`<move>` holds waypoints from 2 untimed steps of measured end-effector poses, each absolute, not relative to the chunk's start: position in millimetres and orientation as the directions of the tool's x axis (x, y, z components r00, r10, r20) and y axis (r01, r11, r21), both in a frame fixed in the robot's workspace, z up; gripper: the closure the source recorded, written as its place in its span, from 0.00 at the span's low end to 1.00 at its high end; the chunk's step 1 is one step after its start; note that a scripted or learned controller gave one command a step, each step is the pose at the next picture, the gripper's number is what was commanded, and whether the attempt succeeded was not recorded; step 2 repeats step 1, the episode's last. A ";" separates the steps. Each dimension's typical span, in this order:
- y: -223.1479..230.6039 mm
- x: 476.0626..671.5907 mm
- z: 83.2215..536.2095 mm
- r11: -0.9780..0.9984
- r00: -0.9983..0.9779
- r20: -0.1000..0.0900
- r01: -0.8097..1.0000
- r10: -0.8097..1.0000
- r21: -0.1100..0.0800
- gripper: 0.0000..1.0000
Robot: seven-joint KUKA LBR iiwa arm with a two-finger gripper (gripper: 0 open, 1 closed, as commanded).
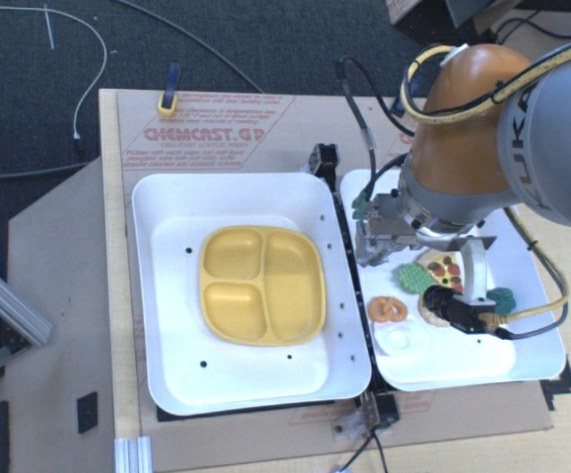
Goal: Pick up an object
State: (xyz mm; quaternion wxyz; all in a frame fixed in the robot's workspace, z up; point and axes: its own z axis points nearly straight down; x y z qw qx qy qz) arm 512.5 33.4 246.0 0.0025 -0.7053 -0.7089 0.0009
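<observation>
**Pale piece nearest, gripper over the right bin**

Nearest the camera, a small pale piece (393, 340), too faint to be named, is seen on the floor of the right bin (463, 361). Just beyond it an orange ring (388, 309) is laid flat. A green knobbly piece (413, 278) is found a little farther, with a toy pizza slice (443, 266) just to its right. The gripper (376, 236) is held over the far left part of this bin, near the green piece; nothing is seen gripped, and whether it is open or closed cannot be told. The arm (472, 116) is stretched in from the right. A yellow divided plate (262, 286) is set in the middle of the left bin (157, 264)
</observation>
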 end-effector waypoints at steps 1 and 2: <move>77.7 495.8 220.2 0.005 -0.005 0.003 1.000 1.000 -0.007 1.00; 77.7 495.8 220.2 0.005 -0.005 0.003 1.000 1.000 -0.007 1.00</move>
